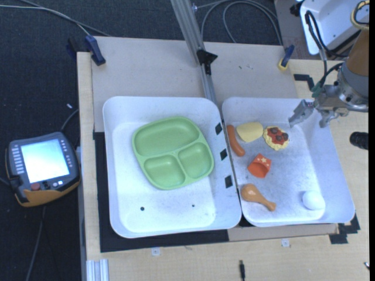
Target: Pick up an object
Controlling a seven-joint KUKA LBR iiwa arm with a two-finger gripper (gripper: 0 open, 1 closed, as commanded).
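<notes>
Several toy foods lie in the right bin (334, 157): an orange sausage (235, 141), a yellow wedge (250, 131), a small pizza piece (276, 137), a red-orange block (259, 165), a chicken drumstick (258, 196) and a white egg (313, 201). My gripper (312, 115) hangs at the bin's upper right, above its far wall, to the right of the pizza piece. Its two fingers stand apart, open, with nothing between them.
A green divided plate (172, 151) sits in the left bin (117, 151). A metal pole (188, 28) rises from the bench between the bins. A teach pendant (41, 165) lies off the bench at left. Blue clamps (94, 48) grip the bench's back corners.
</notes>
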